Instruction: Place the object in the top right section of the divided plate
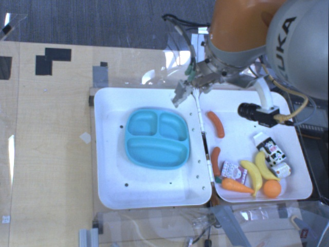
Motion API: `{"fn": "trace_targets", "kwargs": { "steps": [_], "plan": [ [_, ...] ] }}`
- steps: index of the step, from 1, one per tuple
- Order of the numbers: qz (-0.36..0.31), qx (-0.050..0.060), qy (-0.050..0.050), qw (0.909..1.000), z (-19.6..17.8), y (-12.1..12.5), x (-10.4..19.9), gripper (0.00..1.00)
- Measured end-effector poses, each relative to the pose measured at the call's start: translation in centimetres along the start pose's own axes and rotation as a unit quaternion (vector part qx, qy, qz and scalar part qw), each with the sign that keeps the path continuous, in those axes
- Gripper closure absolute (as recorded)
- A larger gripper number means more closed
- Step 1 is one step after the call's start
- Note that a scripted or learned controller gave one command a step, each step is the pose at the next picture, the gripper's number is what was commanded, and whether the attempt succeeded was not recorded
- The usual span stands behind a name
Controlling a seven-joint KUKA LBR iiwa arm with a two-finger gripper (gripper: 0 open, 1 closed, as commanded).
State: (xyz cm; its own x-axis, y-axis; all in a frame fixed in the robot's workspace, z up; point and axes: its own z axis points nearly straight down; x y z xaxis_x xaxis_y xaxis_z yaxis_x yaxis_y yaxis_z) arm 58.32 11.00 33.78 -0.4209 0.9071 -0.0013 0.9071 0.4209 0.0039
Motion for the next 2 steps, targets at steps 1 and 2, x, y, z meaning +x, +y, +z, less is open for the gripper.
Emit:
{"fn": "trace_targets", "kwargs": {
  "steps": [1, 2],
  "plan": [
    [0.0, 0.0, 0.0, 1.0, 0.0, 0.0, 0.0, 0.0],
    [0.0, 0.0, 0.0, 1.0, 0.0, 0.0, 0.0, 0.0]
  ]
}}
